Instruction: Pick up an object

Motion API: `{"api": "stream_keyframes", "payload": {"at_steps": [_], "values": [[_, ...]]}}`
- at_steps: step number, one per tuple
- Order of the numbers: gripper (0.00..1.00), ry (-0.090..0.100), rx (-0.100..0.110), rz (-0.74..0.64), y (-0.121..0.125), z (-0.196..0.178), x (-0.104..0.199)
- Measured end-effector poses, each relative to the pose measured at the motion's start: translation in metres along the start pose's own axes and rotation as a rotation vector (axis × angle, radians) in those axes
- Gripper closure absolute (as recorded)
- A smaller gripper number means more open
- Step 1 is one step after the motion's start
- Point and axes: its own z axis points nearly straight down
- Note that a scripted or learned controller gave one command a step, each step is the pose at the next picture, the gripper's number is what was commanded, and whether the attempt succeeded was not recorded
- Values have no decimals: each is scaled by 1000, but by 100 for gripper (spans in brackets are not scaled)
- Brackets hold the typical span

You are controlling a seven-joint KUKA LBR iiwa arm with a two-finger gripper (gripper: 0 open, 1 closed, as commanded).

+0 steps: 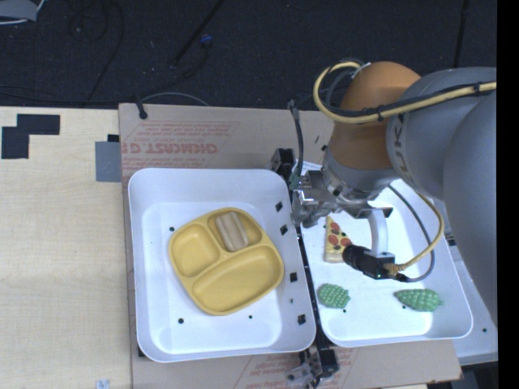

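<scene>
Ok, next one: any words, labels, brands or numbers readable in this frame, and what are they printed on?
Red print on the cardboard sheet behind the left bin: upside down and mirrored in the camera view, too blurred to read with confidence.
More red print on the cardboard at the front edge: too blurred to read.
I can read no text on the yellow divided plate, the bins or the arm.
</scene>
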Motion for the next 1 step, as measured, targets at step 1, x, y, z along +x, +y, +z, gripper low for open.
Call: {"api": "stream_keyframes", "payload": {"at_steps": [1], "values": [[100, 1, -1, -2, 19, 6, 48]]}}
